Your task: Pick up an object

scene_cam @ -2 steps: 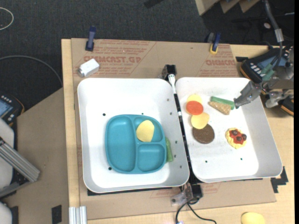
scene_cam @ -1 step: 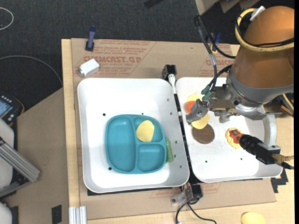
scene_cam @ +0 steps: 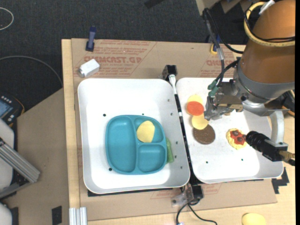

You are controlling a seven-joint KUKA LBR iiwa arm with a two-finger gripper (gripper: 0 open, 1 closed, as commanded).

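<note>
My gripper (scene_cam: 212,112) hangs over the left part of the right bin (scene_cam: 225,165). It is just right of an orange disc (scene_cam: 195,108) and above a small yellow disc (scene_cam: 199,122). A brown round patty (scene_cam: 204,135) lies just below that disc. Further right lies a small pizza-like piece (scene_cam: 236,138) with red spots. I see nothing held in the gripper. In the left bin (scene_cam: 93,125) sits a teal divided plate (scene_cam: 124,149) with a pale yellow piece (scene_cam: 146,131) in its upper right compartment.
A green strip (scene_cam: 169,151) lies against the teal plate's right side. On the cardboard behind the bins are a white block (scene_cam: 89,68) and a blue clip (scene_cam: 91,38). The bins' shared wall (scene_cam: 180,125) runs just left of the gripper.
</note>
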